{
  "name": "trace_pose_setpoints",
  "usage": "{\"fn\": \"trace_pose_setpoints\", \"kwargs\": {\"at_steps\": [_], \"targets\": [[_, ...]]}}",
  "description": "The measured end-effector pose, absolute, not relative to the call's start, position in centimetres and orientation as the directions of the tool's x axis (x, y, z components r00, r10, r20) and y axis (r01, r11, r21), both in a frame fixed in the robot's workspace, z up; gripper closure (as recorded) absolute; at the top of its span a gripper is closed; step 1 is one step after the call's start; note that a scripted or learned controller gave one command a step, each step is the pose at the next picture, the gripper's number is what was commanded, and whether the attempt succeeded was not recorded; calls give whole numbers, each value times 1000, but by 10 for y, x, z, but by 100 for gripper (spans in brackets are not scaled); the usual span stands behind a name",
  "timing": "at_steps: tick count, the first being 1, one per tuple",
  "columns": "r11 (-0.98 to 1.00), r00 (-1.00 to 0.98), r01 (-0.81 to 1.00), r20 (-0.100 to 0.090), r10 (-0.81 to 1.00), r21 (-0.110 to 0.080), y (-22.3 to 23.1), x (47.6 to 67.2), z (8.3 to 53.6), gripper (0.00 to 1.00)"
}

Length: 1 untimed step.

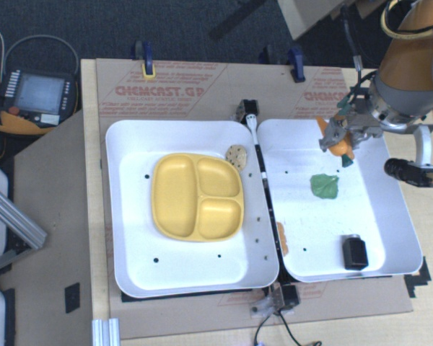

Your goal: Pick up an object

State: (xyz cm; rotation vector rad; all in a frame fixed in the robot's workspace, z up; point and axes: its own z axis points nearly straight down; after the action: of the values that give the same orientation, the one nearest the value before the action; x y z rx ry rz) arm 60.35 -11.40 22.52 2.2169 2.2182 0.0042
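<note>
Gripper (338,141) hangs over the far part of the right bin (397,215), pinching a small orange object (338,148) between its fingers, clear of the bin floor. Below it, a green object (325,186) lies on the floor, and a black block (355,251) sits near the front edge. Left bin (126,193) holds a yellow divided plate (198,196), with a small speckled piece (236,154) just beside its far corner.
</note>
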Motion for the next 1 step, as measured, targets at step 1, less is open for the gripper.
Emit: {"fn": "trace_pose_setpoints", "kwargs": {"at_steps": [1], "targets": [[5,-5,1000,2,1000,-3,-66,589,235,100]]}}
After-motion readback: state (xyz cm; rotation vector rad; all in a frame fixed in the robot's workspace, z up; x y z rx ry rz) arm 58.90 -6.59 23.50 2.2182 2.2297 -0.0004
